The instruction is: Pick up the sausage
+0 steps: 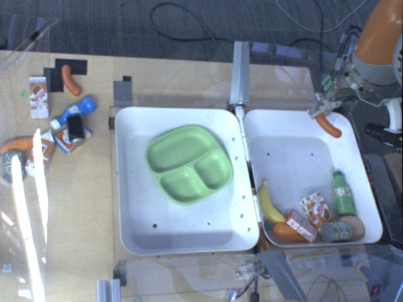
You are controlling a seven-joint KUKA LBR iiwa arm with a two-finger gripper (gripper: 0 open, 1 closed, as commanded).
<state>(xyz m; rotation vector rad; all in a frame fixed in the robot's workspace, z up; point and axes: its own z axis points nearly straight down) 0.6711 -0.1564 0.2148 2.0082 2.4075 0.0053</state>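
The sausage, short and orange-red, hangs tilted over the far right corner of the right bin. Its upper left end sits between the fingers of my gripper, which is shut on it. The grey wrist and the orange band of the arm rise above it at the view's upper right. The sausage's lower end points toward the bin's right wall.
The right bin's near corner holds a banana, a green bottle, a can, a small carton and an orange piece. A green divided plate lies in the left bin. Another sausage, a blue bottle and a carton lie on the bench, left.
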